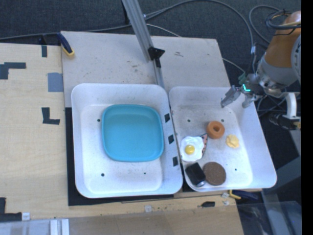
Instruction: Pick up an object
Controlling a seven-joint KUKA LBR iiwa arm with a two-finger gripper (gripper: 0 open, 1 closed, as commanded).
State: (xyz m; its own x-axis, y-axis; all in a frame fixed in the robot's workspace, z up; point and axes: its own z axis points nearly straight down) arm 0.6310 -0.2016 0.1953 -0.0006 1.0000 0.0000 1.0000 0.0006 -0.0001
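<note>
The jaws (237,96) hang spread apart and hold nothing, above the right bin (259,151) at its 1 o'clock corner. No object has been picked; descent, closure and lift remain. Candidates lie in this bin: a doughnut (215,129) near centre, a yellow piece (233,141) at 3 o'clock of it, a fried egg (191,148) at 8 o'clock, and a brown disc (214,173) and black block (194,173) at 6 o'clock. The left bin (88,180) carries a blue plate (132,132).
</note>
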